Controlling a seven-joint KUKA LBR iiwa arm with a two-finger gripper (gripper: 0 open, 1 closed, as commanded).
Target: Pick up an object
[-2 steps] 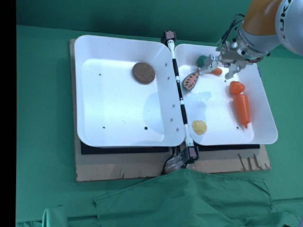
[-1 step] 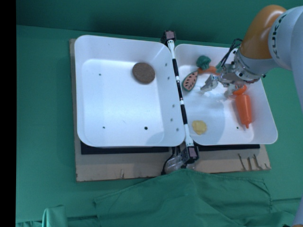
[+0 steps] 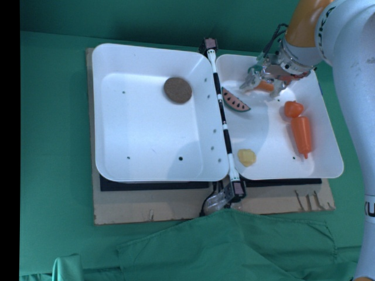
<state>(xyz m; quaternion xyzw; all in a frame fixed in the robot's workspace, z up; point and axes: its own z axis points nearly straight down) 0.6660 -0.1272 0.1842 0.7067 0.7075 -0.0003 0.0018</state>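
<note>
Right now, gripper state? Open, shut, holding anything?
Gripper: shut on a small orange object above the right bin, it appears.

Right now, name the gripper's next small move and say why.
Probably lift straight up a little. The gripper is low in the right bin with an orange piece seemingly between its fingers; a short rise would test the hold, clear of the watermelon slice nearby.

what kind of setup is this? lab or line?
Probably a lab grasping rig, not a line: two shallow white plastic bins on cardboard over green cloth, toy food such as a red watermelon slice and an orange carrot, and the grey arm's tool.
</note>
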